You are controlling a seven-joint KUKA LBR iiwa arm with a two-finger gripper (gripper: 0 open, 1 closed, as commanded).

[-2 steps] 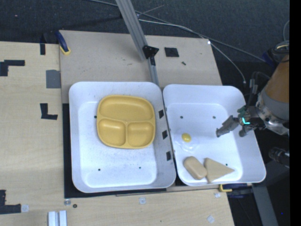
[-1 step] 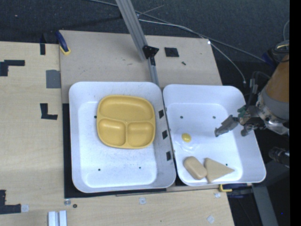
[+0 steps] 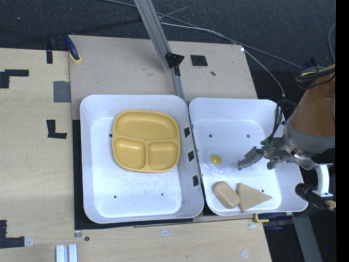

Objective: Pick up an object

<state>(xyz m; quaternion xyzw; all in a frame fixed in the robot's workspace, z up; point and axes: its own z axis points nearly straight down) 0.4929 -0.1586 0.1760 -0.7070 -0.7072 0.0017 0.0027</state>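
Bench (image 3: 32, 146) was pale wood with black tape marks, dark carpet behind it with cables trailing across, and a grey metal strut (image 3: 155, 31) slanting down to the seam between the bins. From my feed the left bin (image 3: 92, 201) held a yellow divided tray (image 3: 146, 141), sitting flat in its upper half, one wide compartment toward the far side and two smaller ones toward the near side. The right bin (image 3: 234, 113) held three things: a small yellow ball (image 3: 216, 160) near its middle, a tan oblong roll (image 3: 225, 194) by the near wall, and a tan wedge (image 3: 252, 196) touching the roll's right side. The roll's long axis ran diagonally, from upper left to lower right. The wedge's long axis ran roughly left to right, pointed end to the right and slightly down. The arm came in from the right, orange band at the frame edge, and the gripper (image 3: 246, 161) hung over the right bin's middle, to the right of the ball and above the wedge in frame, tips pointing left and down. Fingers were too blurred to tell whether spread or closed. I saw nothing between them.
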